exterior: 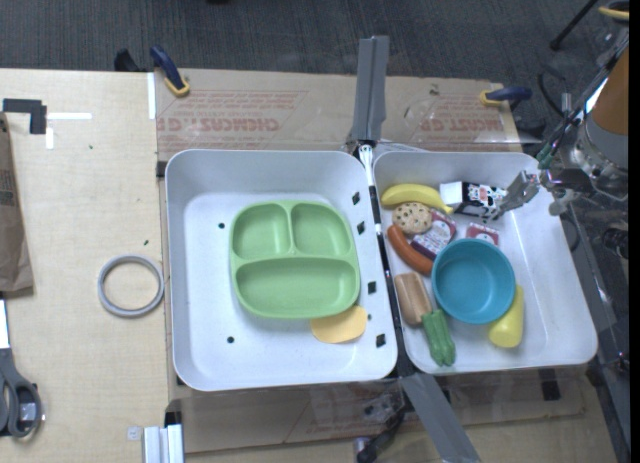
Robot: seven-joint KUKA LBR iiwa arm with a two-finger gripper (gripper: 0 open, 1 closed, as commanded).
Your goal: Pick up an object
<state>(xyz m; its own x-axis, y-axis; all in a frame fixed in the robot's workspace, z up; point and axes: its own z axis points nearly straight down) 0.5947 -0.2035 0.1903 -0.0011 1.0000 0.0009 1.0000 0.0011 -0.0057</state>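
Nearest the camera, at the lower edge of the right bin (560, 251), a green toy vegetable (438, 337) lies beside a tan bread-like piece (411, 296), with a yellow toy fruit (508, 323) at the lower right of a blue bowl (474, 279). The bowl stands upright in the middle of that bin. Across the divider, in the left bin (190, 251), a pale yellow flat piece (340, 326) lies just against the lower edge of a green divided plate (295, 258), which takes up the centre of that bin.

Further up the right bin, an orange hot dog (409, 250) lies slanted at the bowl's left, a cookie (411, 217) above it, and a small packet with a pink label (434, 237) just beside the bowl's rim. A banana (412, 195) lies near the bin's upper left corner, next to a small white and black carton (474, 197).

The gripper (521, 191) hangs over the upper right of the right bin, just beside the carton; I cannot tell how its jaws stand, and nothing is seen held.

On the table (80, 201) at the left of the frame lies a grey ring (131, 284).
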